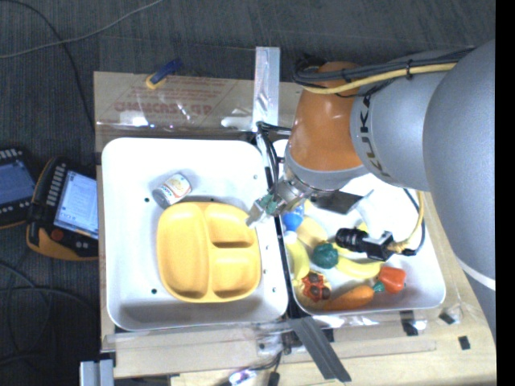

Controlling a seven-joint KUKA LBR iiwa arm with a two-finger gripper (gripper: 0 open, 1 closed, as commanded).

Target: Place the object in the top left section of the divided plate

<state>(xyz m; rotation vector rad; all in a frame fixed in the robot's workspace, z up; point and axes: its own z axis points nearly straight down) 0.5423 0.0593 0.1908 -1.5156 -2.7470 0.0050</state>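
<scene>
Dark grey carpet surrounds the surface (201, 103), a brown board bearing two shallow white bins side by side. Largest in view is the grey arm (434, 79) with its orange band, reaching in from the right and covering the far part of the right bin (430, 284). The left bin (129, 215) holds the yellow divided plate (209, 252), which lies toward the bin's near right side, almost touching the wall between the bins. Its top left section lies bare. A small tin can (172, 187) lies on its side just beyond the plate's far left rim, apart from it.

The right bin is crowded: yellow bananas (354, 268), a green ball (326, 256), an orange carrot-like piece (350, 297), a red-orange pepper-like piece (392, 278) and a small blue thing (294, 218) lie heaped together, with a black cable fitting (358, 240) over them.

The pincer (264, 207) hangs over the wall between the bins, at the plate's far right corner. Whether its tips are wide or narrow cannot be told, and nothing can be made out between them.

A handheld controller (68, 207) with a lit screen lies on the carpet at the far left, well apart from the bins. A blue clip (163, 72) sits at the surface's far edge.
</scene>
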